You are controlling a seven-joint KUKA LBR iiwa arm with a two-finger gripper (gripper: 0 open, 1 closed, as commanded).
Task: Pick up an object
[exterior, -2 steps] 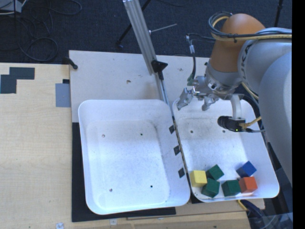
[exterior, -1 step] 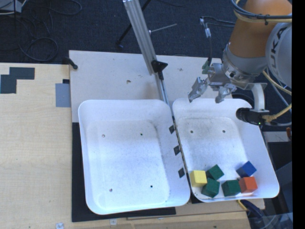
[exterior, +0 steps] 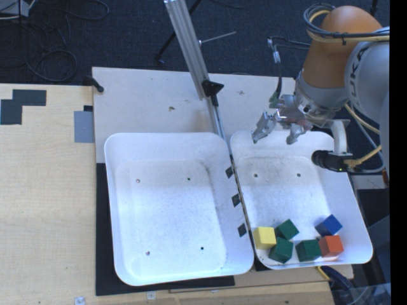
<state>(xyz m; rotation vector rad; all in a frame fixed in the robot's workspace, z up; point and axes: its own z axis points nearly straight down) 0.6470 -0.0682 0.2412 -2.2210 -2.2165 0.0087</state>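
The gripper (exterior: 278,131) hangs over the far edge of the right bin (exterior: 289,176), its two fingers spread apart with nothing between them. The blocks sit well apart from it, clustered at the bin's near edge: a yellow block (exterior: 265,236) on the left, three green blocks (exterior: 287,229) (exterior: 281,250) (exterior: 308,250) beside it, then an orange block (exterior: 331,245) with a blue block (exterior: 329,225) just behind it. The left bin (exterior: 165,202) lies alongside, touching the right bin.
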